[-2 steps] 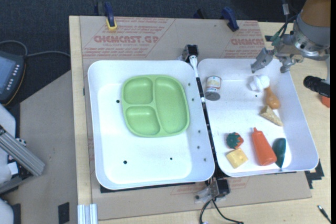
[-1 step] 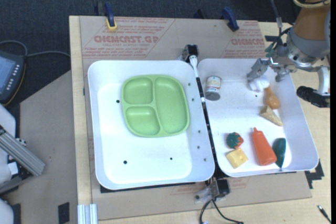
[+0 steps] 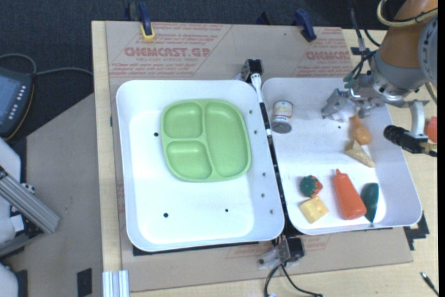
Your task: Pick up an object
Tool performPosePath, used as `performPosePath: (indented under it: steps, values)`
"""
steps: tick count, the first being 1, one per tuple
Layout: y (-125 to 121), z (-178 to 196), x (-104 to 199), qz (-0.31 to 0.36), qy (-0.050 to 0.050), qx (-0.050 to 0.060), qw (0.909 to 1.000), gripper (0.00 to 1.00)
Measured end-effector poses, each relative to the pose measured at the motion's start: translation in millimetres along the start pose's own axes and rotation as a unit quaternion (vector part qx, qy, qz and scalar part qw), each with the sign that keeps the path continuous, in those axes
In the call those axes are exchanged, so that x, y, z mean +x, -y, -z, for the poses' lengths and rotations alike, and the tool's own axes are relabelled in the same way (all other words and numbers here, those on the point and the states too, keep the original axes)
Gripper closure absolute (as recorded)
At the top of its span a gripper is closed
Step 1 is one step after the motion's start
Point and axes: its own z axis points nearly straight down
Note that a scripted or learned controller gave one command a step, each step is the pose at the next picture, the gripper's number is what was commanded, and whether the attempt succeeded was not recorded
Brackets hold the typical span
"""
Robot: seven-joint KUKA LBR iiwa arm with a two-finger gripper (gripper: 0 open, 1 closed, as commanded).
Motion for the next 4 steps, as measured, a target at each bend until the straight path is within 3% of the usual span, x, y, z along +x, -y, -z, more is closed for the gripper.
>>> performPosePath:
  steps: [1, 2, 4]
  values:
    - [-0.9, -32.3, 1.6, 0.001, -0.001, -0.002, 1.0000, 0.00]
    - [-1.0, -20.6, 1.1, 0.001, 0.000, -0.002, 1.0000, 1.00]
    - [-8.0, 67.2, 3.5, 0.000, 0.001, -0.005, 1.0000, 1.00]
